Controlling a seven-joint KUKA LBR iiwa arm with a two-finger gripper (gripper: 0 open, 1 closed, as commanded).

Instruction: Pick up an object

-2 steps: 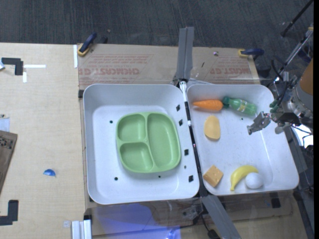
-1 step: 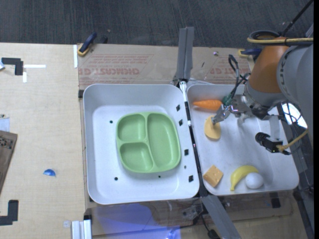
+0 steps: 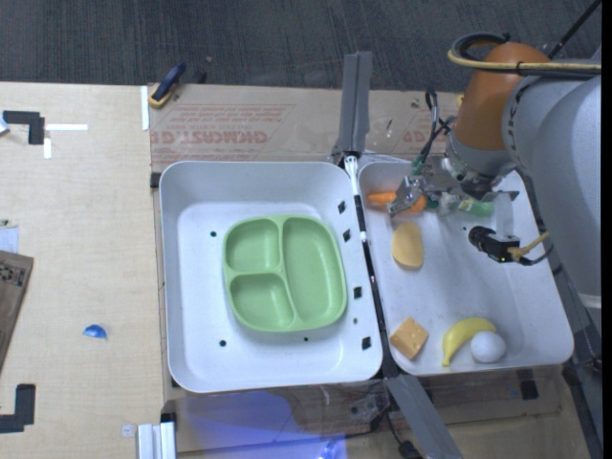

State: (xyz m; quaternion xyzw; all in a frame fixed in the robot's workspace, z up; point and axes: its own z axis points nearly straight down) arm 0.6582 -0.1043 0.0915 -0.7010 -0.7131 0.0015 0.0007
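the gripper [image 3: 413, 197] sits low in the far left corner of the right bin [image 3: 535, 299], right at an orange carrot-like piece [image 3: 382, 199] that lies against the bin's back wall — whether its fingers are apart, together or clamped on that piece cannot be told, since the wrist and cabling crowd the spot. the likeliest trouble is a miss or a weak pinch: the carrot is small and slim, tucked close to the wall and the divider between the bins, so a finger could land on the rim or push the piece along the floor instead of closing around it. a smooth, tapered thing like this may also squirt out sideways when squeezed. just beside the gripper, toward the near side, lies a pale yellow rounded piece [image 3: 408, 246], perhaps a potato or a slice of bread — a low sweep could nudge it. the other items lie well apart at the near end of the bin: a tan cube-like block [image 3: 409, 338], a banana [image 3: 462, 337] and a white egg-like ball [image 3: 488, 346] touching the banana. the left bin [image 3: 186, 285] holds a green divided plate [image 3: 285, 273], out of harm's way. the carrot itself shows as a short bright orange sliver, lying flat, partly hidden by the tool.
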